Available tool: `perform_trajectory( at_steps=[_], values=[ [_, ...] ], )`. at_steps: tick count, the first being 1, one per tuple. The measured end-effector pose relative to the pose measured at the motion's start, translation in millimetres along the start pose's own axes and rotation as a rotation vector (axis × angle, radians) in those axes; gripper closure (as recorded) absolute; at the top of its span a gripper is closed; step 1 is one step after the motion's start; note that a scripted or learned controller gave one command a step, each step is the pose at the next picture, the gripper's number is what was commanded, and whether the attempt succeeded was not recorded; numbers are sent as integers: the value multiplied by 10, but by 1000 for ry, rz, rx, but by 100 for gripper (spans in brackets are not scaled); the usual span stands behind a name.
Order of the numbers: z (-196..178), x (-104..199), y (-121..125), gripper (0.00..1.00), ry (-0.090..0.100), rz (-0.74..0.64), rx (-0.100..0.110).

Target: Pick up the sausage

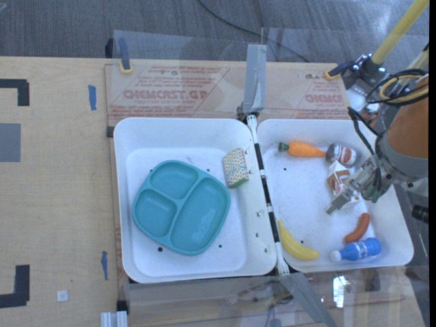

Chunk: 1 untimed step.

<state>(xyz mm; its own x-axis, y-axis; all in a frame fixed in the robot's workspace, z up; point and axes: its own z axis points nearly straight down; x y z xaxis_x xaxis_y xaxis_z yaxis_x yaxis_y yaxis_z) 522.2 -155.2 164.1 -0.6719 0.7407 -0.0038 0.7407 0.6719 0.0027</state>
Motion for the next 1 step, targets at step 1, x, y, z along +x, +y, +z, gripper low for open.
perform_trajectory(
  at_steps=[1],
  values=[
    [500,-241,-312,0,-28,129,-18]
  ],
)
